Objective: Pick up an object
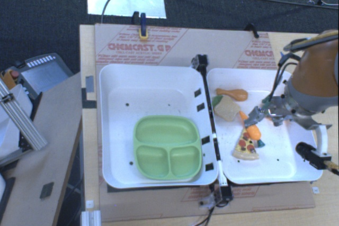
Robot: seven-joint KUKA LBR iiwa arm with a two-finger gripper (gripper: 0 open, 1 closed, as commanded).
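Observation:
In the right bin point(275, 169) lie several toy foods. A tan and orange drumstick point(233, 94) is at the back, with a beige bread slice point(226, 109) just in front of it. An orange carrot-like piece point(253, 132) sits above a pizza slice point(246, 147) near the middle. My gripper point(256, 117) reaches in from the right and hovers low over the upper end of the orange piece, right of the bread slice. The view does not show anything held.
The left bin point(116, 114) holds a green divided plate point(168, 146). A black divider point(207, 114) runs between the two bins. The arm's grey and orange body point(312, 82) covers the right bin's right side.

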